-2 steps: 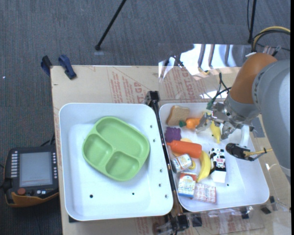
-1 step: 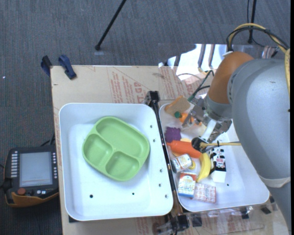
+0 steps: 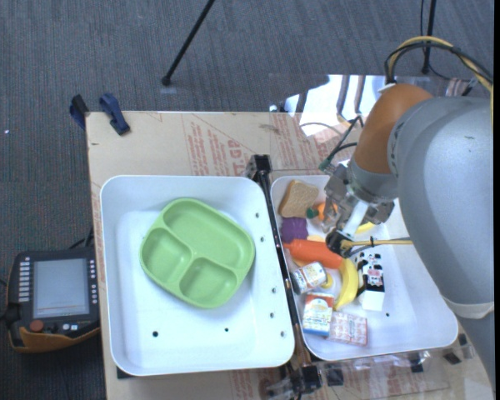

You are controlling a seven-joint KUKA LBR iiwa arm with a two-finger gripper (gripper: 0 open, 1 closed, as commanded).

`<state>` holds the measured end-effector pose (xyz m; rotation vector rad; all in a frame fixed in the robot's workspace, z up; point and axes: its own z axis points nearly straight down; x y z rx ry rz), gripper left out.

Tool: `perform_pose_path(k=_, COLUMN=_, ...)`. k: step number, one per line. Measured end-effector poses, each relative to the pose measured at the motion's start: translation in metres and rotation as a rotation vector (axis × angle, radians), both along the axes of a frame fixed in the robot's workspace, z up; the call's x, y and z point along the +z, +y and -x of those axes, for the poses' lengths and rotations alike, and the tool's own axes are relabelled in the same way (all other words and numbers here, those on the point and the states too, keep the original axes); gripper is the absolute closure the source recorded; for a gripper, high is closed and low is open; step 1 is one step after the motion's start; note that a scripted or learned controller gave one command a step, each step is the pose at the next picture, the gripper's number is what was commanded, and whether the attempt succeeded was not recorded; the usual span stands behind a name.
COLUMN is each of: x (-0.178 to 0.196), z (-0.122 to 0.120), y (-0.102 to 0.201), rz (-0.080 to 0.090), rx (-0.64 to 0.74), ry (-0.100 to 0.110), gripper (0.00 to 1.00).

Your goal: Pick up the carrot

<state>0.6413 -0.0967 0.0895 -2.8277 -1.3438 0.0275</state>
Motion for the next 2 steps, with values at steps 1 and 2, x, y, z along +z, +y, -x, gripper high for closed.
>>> perform_pose_path(k=1, x=-0.001, z=0.001, y=0.0, rz=0.001, rx=0.001, ry=0.003, gripper=0.0)
perform_pose_path(k=2, x=-0.006, z=0.057, y=-0.032, rz=0.002, rx=-0.26, ry=-0.008, gripper=0.0)
